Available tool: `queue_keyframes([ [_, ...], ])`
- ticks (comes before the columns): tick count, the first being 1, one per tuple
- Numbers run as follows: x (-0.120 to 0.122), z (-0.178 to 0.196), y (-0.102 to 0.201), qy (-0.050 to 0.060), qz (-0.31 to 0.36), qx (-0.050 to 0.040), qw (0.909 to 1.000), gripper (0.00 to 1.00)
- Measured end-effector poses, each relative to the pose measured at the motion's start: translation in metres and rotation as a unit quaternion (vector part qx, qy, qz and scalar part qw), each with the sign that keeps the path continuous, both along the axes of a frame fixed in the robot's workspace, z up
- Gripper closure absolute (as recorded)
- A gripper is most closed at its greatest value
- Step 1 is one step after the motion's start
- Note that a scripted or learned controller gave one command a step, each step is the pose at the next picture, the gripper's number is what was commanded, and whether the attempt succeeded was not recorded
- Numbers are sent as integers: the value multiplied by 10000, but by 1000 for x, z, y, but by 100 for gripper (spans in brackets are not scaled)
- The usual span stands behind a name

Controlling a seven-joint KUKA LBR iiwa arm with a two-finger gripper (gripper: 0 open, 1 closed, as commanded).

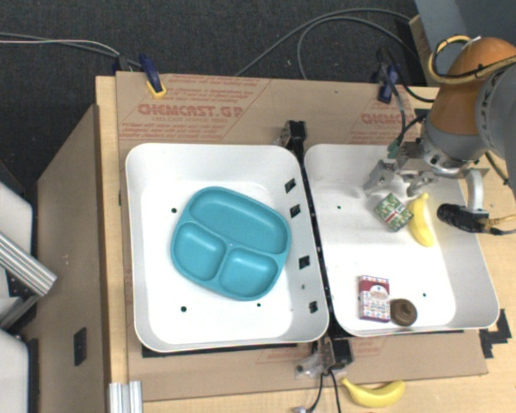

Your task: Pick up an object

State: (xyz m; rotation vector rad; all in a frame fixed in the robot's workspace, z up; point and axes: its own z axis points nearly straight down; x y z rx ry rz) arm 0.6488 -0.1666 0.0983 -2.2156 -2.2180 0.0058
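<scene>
Two bananas (422, 220), one green packet (394, 212), one teal tray (230, 243); end effector (397, 177) state impossible to tell.

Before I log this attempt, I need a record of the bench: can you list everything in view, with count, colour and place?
Bins: 2, white, side by side on the brown board.
Divided tray: 1, teal, in the left bin.
Small packet: 1, green and white, far part of the right bin, just under the hand.
Banana: 1, yellow, right bin, beside the packet.
Box: 1, red and white, near edge of the right bin.
Round object: 1, brown, touching the box's right side.
Second banana: 1, yellow, outside the bins at the near edge.
Clamps: 2, blue and yellow, far edge of the board.
Arm: 1, grey with orange band, from the right.
Hand: 1, metal, over the packet.
</scene>
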Motion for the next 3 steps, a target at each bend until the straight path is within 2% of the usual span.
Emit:
queue_keyframes([
  [1,0,-14,1,-16,3,-4,10000,0],
  [2,1,-1,1,-37,11,-8,10000,100],
  [3,13,57,6,-77,7,-17,10000,100],
])
